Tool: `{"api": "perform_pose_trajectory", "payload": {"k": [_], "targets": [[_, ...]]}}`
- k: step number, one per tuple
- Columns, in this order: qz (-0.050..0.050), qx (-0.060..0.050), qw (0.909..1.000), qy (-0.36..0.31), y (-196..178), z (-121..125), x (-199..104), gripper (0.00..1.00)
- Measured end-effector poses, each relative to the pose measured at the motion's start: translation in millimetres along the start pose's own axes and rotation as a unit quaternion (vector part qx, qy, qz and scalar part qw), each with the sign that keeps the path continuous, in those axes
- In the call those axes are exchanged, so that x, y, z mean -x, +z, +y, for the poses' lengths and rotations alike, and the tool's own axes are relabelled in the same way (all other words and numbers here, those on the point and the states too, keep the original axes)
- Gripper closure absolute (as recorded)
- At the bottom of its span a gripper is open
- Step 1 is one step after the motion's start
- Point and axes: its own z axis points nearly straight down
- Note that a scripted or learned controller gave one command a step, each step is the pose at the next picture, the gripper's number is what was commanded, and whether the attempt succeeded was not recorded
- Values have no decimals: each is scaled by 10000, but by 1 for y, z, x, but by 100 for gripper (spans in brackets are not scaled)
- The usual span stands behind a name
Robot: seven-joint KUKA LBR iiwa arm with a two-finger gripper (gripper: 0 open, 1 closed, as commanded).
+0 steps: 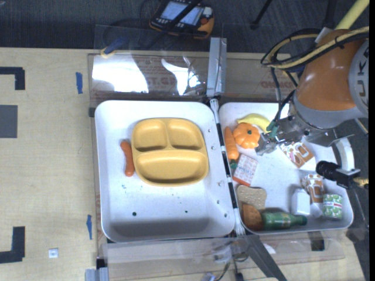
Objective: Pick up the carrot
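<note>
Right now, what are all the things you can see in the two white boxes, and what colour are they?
Divided plate: 1, yellow, middle of the left bin.
Hot dog: 1, orange-red, left bin, beside the plate's left edge.
Carrot: 1, orange, right bin, along its left wall.
Pumpkin: 1, orange, right bin, next to the carrot.
Lemon-like fruit: 1, yellow, right bin, far edge.
Card packet: 1, white and red, right bin, below the pumpkin.
Bread slice: 1, brown, right bin, near left corner.
Bottle: 1, green, lying along the right bin's near edge.
Small packets: several, mixed colours, right bin's right side.
Gripper: 1, grey, beside the pumpkin.
</note>
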Motion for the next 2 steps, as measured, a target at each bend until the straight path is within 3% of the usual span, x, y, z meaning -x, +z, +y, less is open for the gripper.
{"api": "perform_pose_trajectory", "payload": {"k": [1, 2], "targets": [[-5, 7, 10000, 5, -9, 1, 1, 100], [7, -12, 10000, 91, 36, 2, 25, 100]]}}
